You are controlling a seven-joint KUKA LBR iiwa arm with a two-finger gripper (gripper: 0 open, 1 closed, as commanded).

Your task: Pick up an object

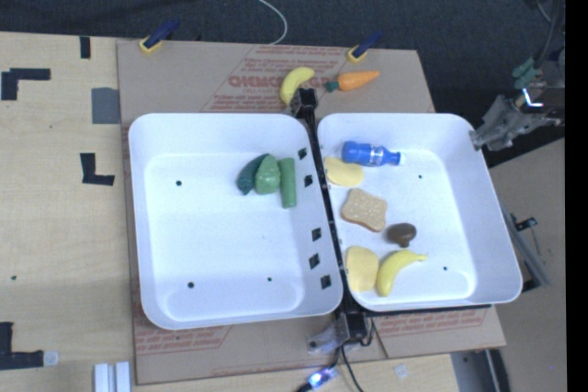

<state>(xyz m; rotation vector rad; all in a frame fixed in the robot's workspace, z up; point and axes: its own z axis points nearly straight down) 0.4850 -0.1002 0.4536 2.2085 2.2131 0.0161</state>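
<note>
Objects for pickup: blue bottle [371,154], bread slice [365,210], brown piece [401,234] and banana [397,268] lie in right bin [478,225]; green items [268,176] in left bin [165,225]. Gripper [496,126] sits just off right bin's upper-right edge, w/ nothing seen in it; can't tell if open or closed.

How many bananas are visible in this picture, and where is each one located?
2. One banana lies on the cardboard behind the bins, beside the carrot. The other banana lies in the right bin, near its front edge. None seems hidden.
</note>
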